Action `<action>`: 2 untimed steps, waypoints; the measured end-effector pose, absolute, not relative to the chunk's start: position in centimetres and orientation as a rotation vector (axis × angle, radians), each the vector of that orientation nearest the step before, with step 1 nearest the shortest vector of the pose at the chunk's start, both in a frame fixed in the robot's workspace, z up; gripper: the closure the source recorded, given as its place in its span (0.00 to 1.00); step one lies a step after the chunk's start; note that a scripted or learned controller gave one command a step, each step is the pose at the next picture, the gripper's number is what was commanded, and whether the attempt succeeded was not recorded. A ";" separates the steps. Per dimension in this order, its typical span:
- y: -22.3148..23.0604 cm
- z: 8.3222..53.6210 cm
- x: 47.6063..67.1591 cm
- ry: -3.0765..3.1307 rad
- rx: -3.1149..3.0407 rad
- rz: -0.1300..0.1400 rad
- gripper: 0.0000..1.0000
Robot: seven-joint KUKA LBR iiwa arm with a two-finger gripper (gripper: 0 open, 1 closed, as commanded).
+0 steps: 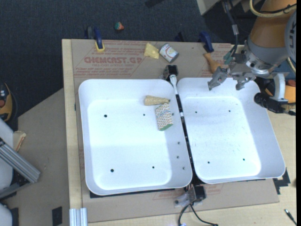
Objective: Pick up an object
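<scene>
We see the claw (pixel 229 80) spread wide and holding nothing, above the right bin's (pixel 263 140) far rim. A patterned pouch (pixel 163 116) and a cone (pixel 155 100) lie in the left bin (pixel 94 140).

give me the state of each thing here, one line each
hand: open, holding nothing, above the far edge of the right bin
right bin: flat on the bench
left bin: flat on the bench, two items inside
tan cone-shaped piece: lying on its side in the left bin
patterned pouch: lying flat, just in front of the cone
small box: resting outside the bins on the board
</scene>
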State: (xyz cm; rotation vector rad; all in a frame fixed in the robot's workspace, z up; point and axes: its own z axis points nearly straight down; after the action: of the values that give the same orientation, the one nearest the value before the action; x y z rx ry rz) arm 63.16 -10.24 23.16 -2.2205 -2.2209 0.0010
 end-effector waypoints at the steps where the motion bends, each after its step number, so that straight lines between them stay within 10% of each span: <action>1: -12.9 46.8 62.7 -2.236 -2.235 -0.018 0.00; 2: -14.2 54.2 61.1 -2.229 -2.230 -0.009 0.00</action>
State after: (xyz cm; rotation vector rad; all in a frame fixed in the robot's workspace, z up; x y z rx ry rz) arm 61.14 -14.23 54.15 -2.2302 -2.2286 -0.0091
